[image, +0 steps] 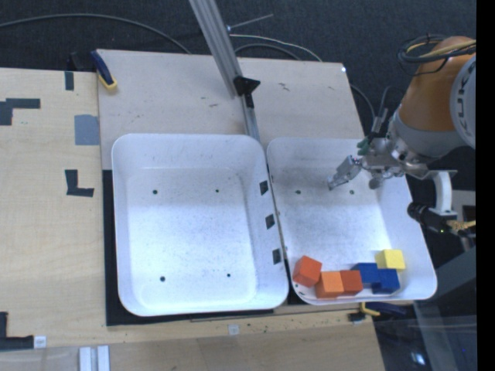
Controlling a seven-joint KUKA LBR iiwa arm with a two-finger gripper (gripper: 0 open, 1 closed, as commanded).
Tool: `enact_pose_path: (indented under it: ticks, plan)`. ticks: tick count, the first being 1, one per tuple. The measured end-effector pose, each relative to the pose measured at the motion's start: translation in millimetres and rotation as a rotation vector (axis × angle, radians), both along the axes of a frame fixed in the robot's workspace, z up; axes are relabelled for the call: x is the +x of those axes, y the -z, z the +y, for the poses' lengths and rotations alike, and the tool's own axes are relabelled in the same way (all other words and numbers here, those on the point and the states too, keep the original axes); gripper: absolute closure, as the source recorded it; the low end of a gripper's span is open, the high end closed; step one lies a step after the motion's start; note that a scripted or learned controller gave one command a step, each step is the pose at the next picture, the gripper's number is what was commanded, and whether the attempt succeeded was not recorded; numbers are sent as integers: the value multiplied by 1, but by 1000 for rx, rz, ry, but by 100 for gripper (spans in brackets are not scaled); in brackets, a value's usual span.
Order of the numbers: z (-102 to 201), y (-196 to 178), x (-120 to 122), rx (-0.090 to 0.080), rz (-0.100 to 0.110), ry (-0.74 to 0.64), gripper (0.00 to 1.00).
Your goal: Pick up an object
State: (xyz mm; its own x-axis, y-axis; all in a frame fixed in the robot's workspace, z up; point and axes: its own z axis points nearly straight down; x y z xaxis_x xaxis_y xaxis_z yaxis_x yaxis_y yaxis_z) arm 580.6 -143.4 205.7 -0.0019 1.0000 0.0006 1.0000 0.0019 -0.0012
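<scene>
pale wooden bench, dark floor

Arm enters at 3 o'clock: bulky rounded link, orange band over grey casing, dark lettering partly visible on the grey at the far edge. Thin dark cables loop over the orange section at 12 o'clock. Wrist narrows to small grey metal gripper, with white bracket at 5 o'clock.

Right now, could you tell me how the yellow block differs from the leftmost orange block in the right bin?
The yellow block is smaller and lies near the bin's right rim, touching the blue blocks. The leftmost orange block is larger, sits tilted, and lies farthest left. Both rest along the right bin's near edge.
</scene>
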Motion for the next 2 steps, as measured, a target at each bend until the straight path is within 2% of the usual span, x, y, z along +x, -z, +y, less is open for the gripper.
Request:
enact_pose_path:
  ticks: [1,2]
  plan:
    - [14,-89,42,-2,-11,-3,0]
    - [5,-195,70,-3,-10,-2,0]
